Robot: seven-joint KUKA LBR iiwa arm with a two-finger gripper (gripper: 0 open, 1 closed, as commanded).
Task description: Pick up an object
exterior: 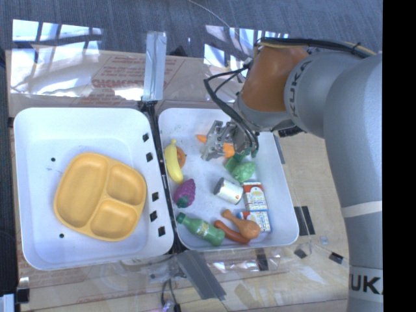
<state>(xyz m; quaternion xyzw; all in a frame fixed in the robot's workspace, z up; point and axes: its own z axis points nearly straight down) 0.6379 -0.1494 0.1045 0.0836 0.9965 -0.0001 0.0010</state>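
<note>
My gripper [216, 145] hangs low over the upper middle of the right bin [283, 174], under the orange-banded wrist. A small orange piece [229, 151] lies right against its right side, and I cannot make out whether it is held. Below that sits a green leafy vegetable [242, 170]. A second orange bit [202, 138] lies just left of the gripper. Lower in the bin are a yellow banana [173, 163], purple grapes [184, 192], a white can [228, 190], a milk carton [257, 207], a green bottle [201, 229] and a drumstick [244, 225].
The left bin [39, 135] holds a yellow divided plate [99, 195]. A black divider with clips [158, 174] runs between the bins. The arm's grey body [344, 122] covers the bench to the right of the right bin. Cables [224, 90] loop by the wrist.
</note>
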